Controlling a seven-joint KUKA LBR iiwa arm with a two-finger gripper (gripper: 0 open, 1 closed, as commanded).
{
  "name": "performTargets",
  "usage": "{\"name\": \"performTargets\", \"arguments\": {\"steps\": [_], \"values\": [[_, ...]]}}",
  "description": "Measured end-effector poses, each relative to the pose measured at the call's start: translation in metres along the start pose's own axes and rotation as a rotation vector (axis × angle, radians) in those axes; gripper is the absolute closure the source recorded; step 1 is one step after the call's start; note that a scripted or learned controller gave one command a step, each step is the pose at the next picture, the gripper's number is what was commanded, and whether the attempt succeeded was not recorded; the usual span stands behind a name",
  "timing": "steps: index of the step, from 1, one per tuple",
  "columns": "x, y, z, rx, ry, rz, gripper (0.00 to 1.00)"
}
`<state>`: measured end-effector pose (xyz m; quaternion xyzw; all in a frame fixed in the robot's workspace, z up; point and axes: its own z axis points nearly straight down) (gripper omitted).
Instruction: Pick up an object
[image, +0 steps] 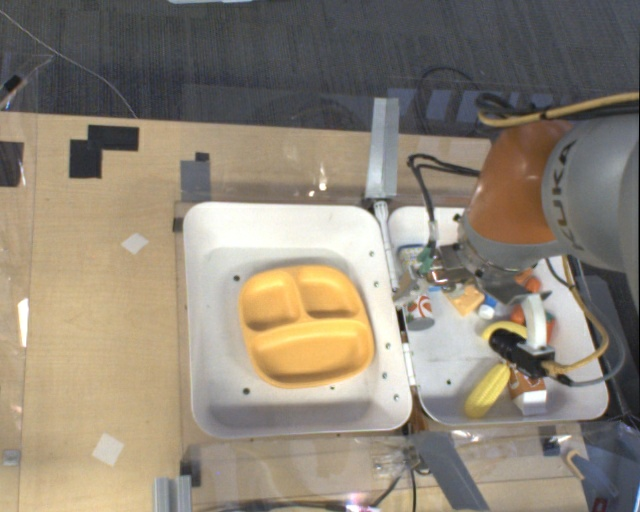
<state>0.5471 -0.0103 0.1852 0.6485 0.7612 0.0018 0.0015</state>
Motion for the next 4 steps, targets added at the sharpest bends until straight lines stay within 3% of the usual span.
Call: {"name": "performTargets", "arguments": {"steps": [1, 2, 3, 4], "values": [[-0.068, -0.072, 0.005, 0.002, -0.003, -0.093, 0.0], [-0.072, -0.072, 0.091, 0.002, -0.001, 0.124, 0.0], [-0.136, -0.051, 0.095, -0.01, -0.006, 0.067, 0.0], [-0.097, 0.016, 0.095, -0.009, -0.008, -0.198, 0.0]]}}
